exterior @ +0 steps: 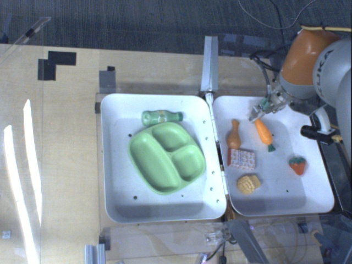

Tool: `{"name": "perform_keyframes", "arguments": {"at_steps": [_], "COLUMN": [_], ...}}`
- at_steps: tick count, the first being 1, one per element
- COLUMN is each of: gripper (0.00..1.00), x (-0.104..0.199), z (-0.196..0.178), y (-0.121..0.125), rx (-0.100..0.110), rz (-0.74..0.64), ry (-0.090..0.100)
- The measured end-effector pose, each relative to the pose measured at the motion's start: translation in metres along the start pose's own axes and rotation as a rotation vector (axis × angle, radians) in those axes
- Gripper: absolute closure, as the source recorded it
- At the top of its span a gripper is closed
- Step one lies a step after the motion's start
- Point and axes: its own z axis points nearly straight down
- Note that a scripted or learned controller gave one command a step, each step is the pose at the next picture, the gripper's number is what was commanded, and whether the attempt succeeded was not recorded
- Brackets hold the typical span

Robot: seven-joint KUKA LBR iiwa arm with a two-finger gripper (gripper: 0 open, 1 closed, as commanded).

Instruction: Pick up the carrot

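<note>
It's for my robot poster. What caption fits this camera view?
Robot end effector hovers by the carrot in the right bin.

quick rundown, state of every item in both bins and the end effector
carrot: lying in the right bin, not lifted
end effector: just above the carrot's upper end, not holding it
chicken drumstick: lying flat in the right bin
cracker: flat, below the drumstick
corn: lying near the front
strawberry: resting alone at the right
green bottle: on its side in the left bin
green divided plate: right side up, compartments bare
</note>
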Motion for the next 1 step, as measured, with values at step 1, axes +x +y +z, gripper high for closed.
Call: {"name": "perform_keyframes", "arguments": {"at_steps": [1], "gripper": [1.00], "x": [0.0284], "z": [-0.1086], "y": [0.0136], "rx": [0.003], "rz": [-0.062], "ry": [0.007]}}
